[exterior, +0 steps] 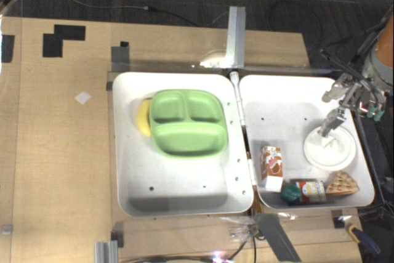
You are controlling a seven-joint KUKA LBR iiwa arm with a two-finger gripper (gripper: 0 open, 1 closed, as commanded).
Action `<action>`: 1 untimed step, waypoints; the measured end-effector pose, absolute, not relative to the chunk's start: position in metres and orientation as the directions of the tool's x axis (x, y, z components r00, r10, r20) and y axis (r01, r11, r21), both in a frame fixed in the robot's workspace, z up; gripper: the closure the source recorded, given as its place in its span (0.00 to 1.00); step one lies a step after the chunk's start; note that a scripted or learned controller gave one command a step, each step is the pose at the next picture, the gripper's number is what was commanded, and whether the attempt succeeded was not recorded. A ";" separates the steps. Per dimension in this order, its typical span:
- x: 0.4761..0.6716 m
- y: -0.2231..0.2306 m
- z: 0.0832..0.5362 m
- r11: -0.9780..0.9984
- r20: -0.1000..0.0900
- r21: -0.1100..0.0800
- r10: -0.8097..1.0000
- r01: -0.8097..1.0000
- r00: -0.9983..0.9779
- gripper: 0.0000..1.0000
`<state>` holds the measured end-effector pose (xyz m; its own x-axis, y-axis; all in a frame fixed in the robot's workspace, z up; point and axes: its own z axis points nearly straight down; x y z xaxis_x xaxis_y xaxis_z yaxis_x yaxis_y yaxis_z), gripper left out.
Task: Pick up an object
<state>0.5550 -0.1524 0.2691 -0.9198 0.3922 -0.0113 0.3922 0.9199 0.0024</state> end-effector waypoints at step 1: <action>0.579 -0.159 0.255 0.943 -0.010 0.002 0.331 0.331 -0.943 0.00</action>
